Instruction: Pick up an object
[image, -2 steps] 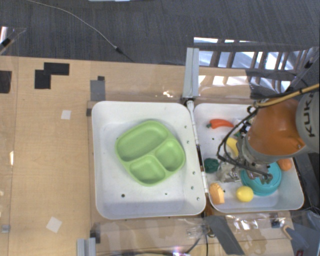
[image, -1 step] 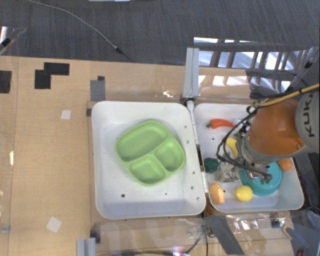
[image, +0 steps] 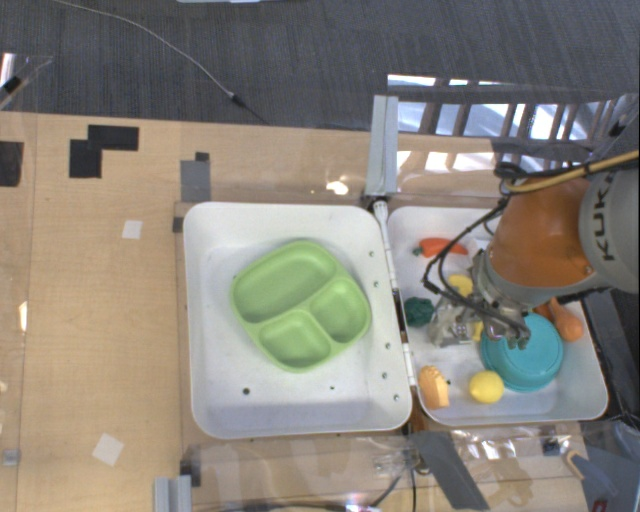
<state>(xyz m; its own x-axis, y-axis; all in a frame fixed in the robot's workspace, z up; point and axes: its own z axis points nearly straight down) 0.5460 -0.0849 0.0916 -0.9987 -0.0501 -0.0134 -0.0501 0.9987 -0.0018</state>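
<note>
Several small items crowd the jaws (image: 463, 328): green toy (image: 417, 311) left, teal bowl (image: 523, 356) right. Jaw state cannot be told. Risk: glancing contact shoves neighbours, grasp misses.

I'm seeing a lime-green divided plate (image: 301, 303) in the white left bin (image: 215, 400); in the white right bin (image: 590, 395), a teal bowl (image: 530, 360), yellow lemon (image: 486, 387) at seven o'clock of it, orange carrot (image: 436, 246) at eleven.

A pale wooden bench (image: 90, 330) carries two shallow white bins side by side — left bin (image: 215, 400), right bin (image: 585, 395).
</note>
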